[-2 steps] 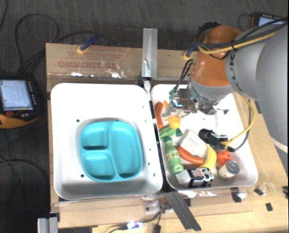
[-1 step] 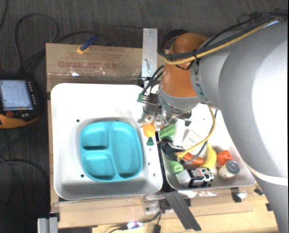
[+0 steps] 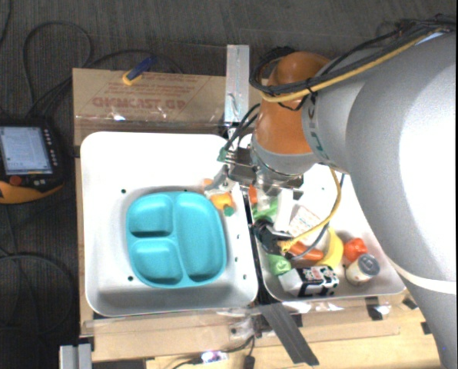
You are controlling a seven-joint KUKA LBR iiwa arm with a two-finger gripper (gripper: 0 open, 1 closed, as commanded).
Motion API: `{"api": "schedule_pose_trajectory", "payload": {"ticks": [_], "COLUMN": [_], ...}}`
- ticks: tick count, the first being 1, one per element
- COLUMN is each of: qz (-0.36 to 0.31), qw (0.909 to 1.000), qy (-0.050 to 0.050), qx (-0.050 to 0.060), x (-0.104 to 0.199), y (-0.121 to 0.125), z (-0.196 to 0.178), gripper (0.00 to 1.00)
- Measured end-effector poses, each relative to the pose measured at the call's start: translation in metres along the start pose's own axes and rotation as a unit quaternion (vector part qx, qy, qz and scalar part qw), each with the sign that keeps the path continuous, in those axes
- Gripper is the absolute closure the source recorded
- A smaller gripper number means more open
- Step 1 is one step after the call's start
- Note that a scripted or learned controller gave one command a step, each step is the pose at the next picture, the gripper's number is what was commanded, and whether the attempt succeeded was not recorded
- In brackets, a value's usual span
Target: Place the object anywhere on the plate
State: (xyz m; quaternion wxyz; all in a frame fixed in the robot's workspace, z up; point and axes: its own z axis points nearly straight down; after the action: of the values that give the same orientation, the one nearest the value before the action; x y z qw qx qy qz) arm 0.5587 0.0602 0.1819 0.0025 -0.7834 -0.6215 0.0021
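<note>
Over the divide between the two bins, the gripper (image 3: 230, 184) hangs low beside a small orange-and-green object (image 3: 222, 201), which sits at the plate's right rim, near the left bin's inner wall. Whether the jaws are open, closed or holding it: cannot tell, wrist blocks view. Judgement: placement unfinished; the object looks at the rim, not clearly on the plate.

Count: one turquoise three-compartment plate (image 3: 175, 238), two white bins, left bin (image 3: 106, 167), right bin (image 3: 383, 283) with a jumble of small items, number unclear.
</note>
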Motion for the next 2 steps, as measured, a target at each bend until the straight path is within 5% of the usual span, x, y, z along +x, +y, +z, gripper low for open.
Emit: {"api": "schedule_pose_trajectory", "payload": {"ticks": [1,2], "qz": [-0.077,-0.06], "qw": [0.9969,0.9978], "qy": [-0.008,-0.023], "qx": [-0.015,-0.015], "x": [0.024,-0.001], "y": [-0.038,-0.033], "z": [0.021,0.015], "gripper": [0.0,1.0]}}
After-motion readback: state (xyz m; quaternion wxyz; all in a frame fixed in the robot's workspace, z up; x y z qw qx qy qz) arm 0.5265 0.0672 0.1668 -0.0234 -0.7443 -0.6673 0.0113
